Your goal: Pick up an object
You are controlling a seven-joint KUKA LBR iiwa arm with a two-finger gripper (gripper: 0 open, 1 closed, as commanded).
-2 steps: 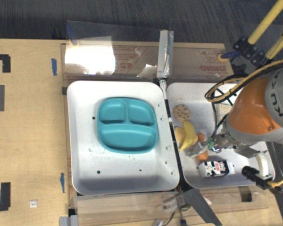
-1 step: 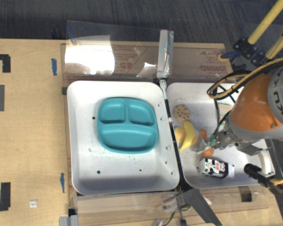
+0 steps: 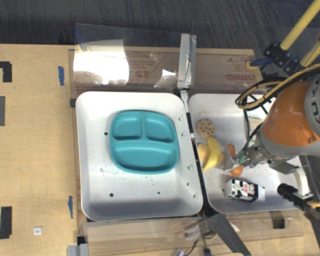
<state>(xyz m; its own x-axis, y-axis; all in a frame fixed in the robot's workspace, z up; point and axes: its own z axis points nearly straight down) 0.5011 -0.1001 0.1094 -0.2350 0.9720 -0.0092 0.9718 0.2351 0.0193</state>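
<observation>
A teal three-compartment plastic plate (image 3: 144,141) lies in a white bin (image 3: 90,159); a yellow banana (image 3: 214,152), tan speckled round cracker (image 3: 205,126) and black-and-white patterned packet (image 3: 243,190) fill the other.

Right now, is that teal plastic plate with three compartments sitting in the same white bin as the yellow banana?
No: the teal divided plate lies in the left white bin, while the yellow banana lies in the right white bin.

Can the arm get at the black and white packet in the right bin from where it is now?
Probably yes: the packet lies flat with bare bin floor round it, just below the gripper, which hangs over the small orange pieces.
</observation>
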